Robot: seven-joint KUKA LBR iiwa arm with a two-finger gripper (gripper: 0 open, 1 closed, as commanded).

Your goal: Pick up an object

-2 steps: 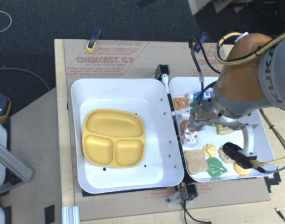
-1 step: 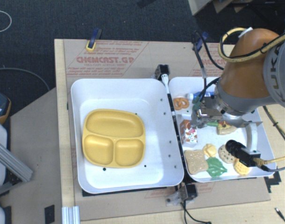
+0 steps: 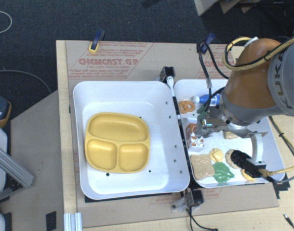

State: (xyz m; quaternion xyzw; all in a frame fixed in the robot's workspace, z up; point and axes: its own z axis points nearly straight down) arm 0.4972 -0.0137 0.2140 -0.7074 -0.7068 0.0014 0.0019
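Note:
My gripper (image 3: 205,124) hangs low over the left middle of the right bin (image 3: 277,148), under the grey and orange arm. Just below and left of it lies a small red and white item (image 3: 195,137). A brown pretzel (image 3: 187,106) lies up and to the left of the gripper, and a blue and white object (image 3: 205,99) lies just above it, partly hidden by the arm. Toward the bin's front are a slice of bread (image 3: 202,165), a green leafy piece (image 3: 223,173) and a pale yellow piece (image 3: 216,154). A tan piece (image 3: 230,135) peeks out to the right of the gripper.
The left bin (image 3: 89,129) holds a yellow plate (image 3: 118,141) with three compartments. A divider wall (image 3: 178,124) with the two bins' rims runs close by the gripper's left. The arm covers the right bin's upper right part.

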